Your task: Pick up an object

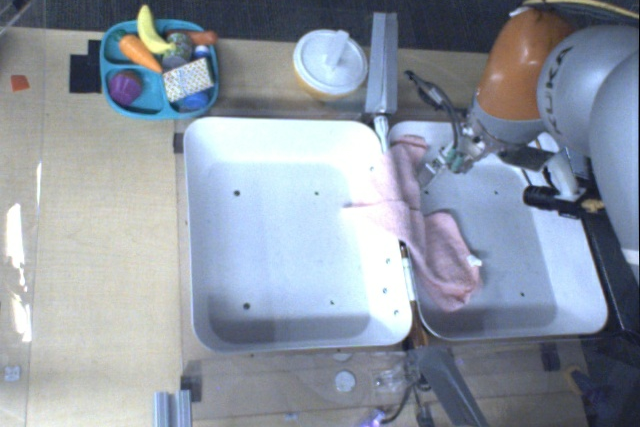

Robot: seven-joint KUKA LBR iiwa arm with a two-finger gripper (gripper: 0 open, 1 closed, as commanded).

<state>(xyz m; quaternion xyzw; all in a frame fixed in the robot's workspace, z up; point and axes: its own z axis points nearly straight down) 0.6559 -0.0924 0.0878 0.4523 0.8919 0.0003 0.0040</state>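
My arm (560,85) reaches in over the right bin (560,285), and my claw (450,158) hangs low at that bin's upper left corner. The left bin (270,235) lies beyond it across the shared wall. The one thing here to pick is the pink cloth (435,245): it starts just beside my claw, drapes over the wall with a thin fold reaching into the left bin, and trails down below my claw into the right bin. Whether my claw is spread or closed I cannot tell; it is too small and tangled with cables. The cloth looks flat and unlifted, so I judge the grasp not yet made; gripping and raising remain. Far off on the tabletop (90,245) sit a lidded cup (330,63) and a blue toy-food tray (115,102).
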